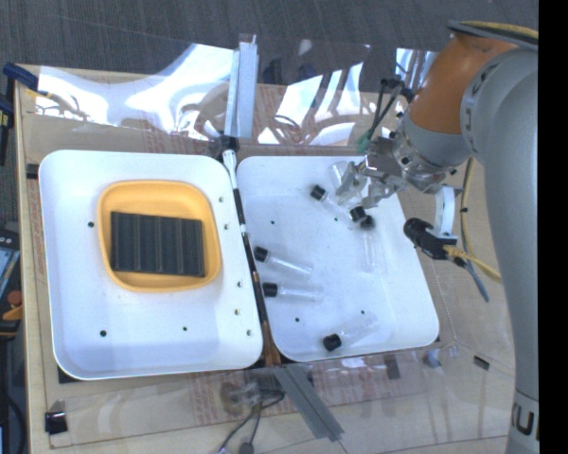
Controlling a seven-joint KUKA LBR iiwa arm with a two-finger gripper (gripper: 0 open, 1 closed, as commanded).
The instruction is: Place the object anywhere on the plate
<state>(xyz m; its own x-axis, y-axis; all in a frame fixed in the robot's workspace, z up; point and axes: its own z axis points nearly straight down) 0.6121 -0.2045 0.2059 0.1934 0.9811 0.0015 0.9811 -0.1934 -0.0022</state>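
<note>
The desk (123, 400) carried two shallow white bins side by side. In the left bin (71, 253) lay a yellow plate (118, 206) with rounded corners, and a dark ribbed insert (159, 244) sat in its middle. The right bin (398, 291) held several clear plastic vials with black caps, scattered well apart. One vial (282, 267) lay near the bin's left wall, and a second vial (293, 292) lay just below it. A third vial (350, 333) rested near the front edge, and a fourth vial (366, 236) stood out faintly near the centre, its cap toward the back. A lone black cap (317, 193) showed at the upper middle of the bin.

The grey arm (497, 206) with its orange band (454, 88) reached in from the right, and the gripper (355, 185) hung low over the back part of the right bin, beside the lone cap. Clear plastic glinted around its tip, so whether its fingers were spread or closed could not be told, nor whether anything sat between them. None of the vials lay on the plate; all were in the right bin.
</note>
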